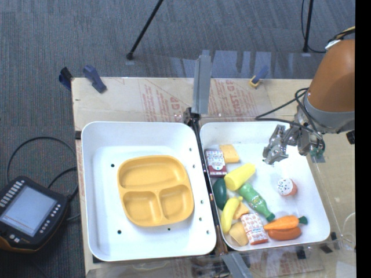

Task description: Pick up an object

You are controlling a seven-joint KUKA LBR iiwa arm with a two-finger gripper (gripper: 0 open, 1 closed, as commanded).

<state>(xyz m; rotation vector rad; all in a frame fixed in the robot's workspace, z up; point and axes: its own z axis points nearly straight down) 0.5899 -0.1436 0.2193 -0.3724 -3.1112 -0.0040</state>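
My gripper (277,150) hangs over the back of the right bin (255,131), with its fingers spread and nothing between them. Below and left of it lie a corn cob (239,176), a green bottle (255,200), a banana (229,212) and a dark green vegetable (219,192). A small white and red cup (286,186) sits just below the gripper. A carrot (284,223) lies on an orange piece at the front right. A red carton (215,161) and a yellow block (229,153) are at the back left of that bin.
The left bin (98,155) holds a yellow divided tray (155,189). A red and white packet (254,229) and a yellow wedge (237,234) lie at the right bin's front. A teach pendant (26,212) lies on the floor at left.
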